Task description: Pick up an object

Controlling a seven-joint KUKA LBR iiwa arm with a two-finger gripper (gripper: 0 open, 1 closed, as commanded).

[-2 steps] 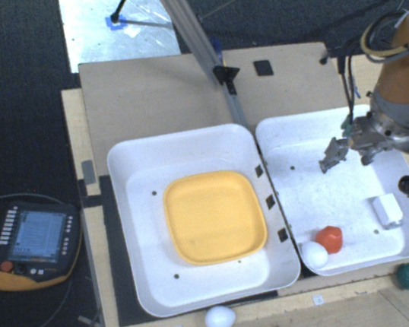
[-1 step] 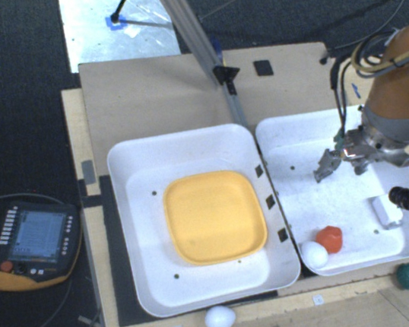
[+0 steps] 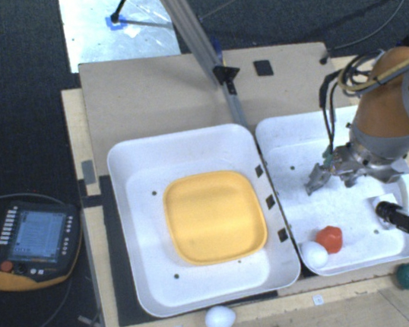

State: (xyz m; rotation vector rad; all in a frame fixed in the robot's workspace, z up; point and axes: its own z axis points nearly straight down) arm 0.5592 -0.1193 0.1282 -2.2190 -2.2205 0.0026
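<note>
Gripper [image 3: 328,175] over right bin [image 3: 285,138], upper middle of floor; can't tell claw state from here. Red ball [image 3: 330,239] near right bin's front wall, well apart from gripper. White ball [image 3: 314,254] touching red ball, on its left-front side, in bin's front-left corner. Yellow plate [image 3: 215,216] fills centre of left bin [image 3: 138,208]. White egg [image 3: 220,319] and green ball [image 3: 408,275] on bench, beyond right bin's front wall. Pendant [image 3: 31,242] far left of bins.
</note>
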